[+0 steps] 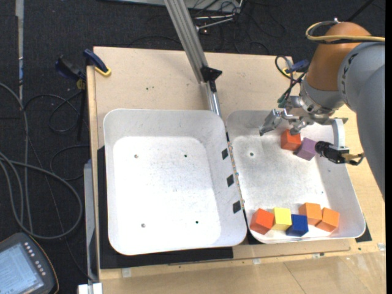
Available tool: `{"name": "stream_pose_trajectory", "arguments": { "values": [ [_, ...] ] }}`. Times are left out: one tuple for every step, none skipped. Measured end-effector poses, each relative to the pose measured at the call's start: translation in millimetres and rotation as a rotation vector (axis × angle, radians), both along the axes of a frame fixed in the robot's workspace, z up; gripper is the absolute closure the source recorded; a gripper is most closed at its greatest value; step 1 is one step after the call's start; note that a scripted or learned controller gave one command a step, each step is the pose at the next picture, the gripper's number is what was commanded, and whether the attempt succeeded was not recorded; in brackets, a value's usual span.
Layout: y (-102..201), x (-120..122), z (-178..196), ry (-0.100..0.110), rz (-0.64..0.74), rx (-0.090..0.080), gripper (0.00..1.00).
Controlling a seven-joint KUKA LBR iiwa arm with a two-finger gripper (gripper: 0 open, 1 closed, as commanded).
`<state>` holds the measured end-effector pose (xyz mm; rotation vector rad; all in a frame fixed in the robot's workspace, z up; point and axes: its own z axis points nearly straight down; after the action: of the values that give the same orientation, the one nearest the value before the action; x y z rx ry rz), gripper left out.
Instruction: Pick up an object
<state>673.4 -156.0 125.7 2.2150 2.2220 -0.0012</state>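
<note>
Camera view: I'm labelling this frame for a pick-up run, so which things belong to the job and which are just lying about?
Job:
gripper
red block and purple block, just under the gripper
five blocks at the right bin's near edge: red, yellow, blue, two orange
right bin

Lying about:
left bin
blue clamp
metal rod

Orange block (290, 141) beside purple block (306, 149)

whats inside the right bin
The right bin holds an orange-red block and a purple block under the gripper, plus five blocks at its near edge: orange, yellow, blue, two orange. The arm hides the far corner.
</note>
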Motion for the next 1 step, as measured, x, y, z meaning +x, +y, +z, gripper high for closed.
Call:
{"name": "stream_pose_trajectory", "arguments": {
  "values": [
    [-1.5,3.9,-3.9,-0.014,-0.002,-0.003,0.00]
  ]
}}
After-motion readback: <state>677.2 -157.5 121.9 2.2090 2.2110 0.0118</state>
